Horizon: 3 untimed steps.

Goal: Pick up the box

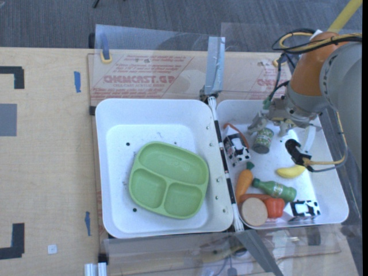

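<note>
Red print on the clear sheet (144, 73) behind the bins seems to read "CHEMCAST GP". My gripper (275, 119) hangs in the right bin (333, 203); its opening I cannot tell. The cow-patterned box (237, 149) lies beside the divider.

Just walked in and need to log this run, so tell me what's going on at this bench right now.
A grey arm with an orange band reaches in from the right over the right bin. Its gripper is low at the far side of that bin, right by a small can. The bin also holds a carrot, a banana, a green bottle and two black-and-white items, among other things. Nothing is visibly held. The left bin holds a green divided plate.
</note>
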{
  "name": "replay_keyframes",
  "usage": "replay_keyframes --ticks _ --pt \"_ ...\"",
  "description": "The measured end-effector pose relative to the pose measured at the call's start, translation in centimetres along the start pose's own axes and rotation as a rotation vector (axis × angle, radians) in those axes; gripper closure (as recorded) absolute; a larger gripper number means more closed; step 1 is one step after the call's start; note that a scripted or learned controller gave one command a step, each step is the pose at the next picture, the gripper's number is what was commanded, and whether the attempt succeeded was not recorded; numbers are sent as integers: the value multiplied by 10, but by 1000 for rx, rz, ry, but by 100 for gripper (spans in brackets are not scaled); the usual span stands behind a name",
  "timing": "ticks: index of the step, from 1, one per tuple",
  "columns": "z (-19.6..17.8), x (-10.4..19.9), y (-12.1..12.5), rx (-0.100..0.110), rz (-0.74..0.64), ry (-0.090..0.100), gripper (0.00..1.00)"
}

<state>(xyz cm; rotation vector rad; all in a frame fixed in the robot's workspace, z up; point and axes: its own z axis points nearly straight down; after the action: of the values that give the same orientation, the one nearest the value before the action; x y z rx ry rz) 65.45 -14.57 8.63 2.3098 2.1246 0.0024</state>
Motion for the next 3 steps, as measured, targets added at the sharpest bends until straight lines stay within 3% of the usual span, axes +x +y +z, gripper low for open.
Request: replay_keyframes --ticks 1,2,3 --pt "1 5 13 0 239 0 0" --pt "1 41 9 6 259 1 0" --pt "1 34 10 5 294 0 0"
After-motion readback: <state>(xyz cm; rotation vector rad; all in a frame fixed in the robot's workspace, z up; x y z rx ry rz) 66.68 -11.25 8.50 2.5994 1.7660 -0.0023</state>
